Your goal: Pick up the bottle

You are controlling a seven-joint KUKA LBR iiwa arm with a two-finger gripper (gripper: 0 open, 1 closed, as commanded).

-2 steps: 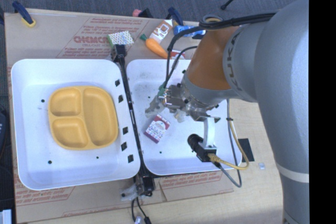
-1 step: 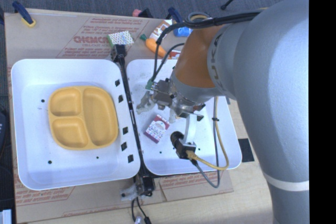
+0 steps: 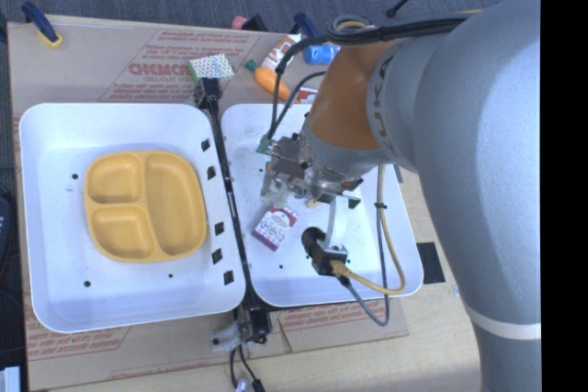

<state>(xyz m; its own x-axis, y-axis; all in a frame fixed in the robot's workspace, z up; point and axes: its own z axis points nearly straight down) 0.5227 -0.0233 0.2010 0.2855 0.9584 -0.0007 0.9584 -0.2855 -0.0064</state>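
Observation:
An orange bottle [image 3: 274,66] with a white label lies at the back edge of the right bin [image 3: 241,131], partly hidden by the arm's cables. My gripper [image 3: 278,184] hangs low over the middle of the right bin, well in front of the bottle and just above a small red and white packet [image 3: 276,227]. Nothing shows as held. The grey arm with its orange band [image 3: 344,101] covers much of the right bin.
A yellow divided plate [image 3: 145,204] lies in the left bin [image 3: 46,133]. A blue object [image 3: 320,53] sits beside the bottle. A green patterned tag [image 3: 210,67] and clamps stand along the bins' divider. A yellow cable [image 3: 386,285] loops over the right bin's front.

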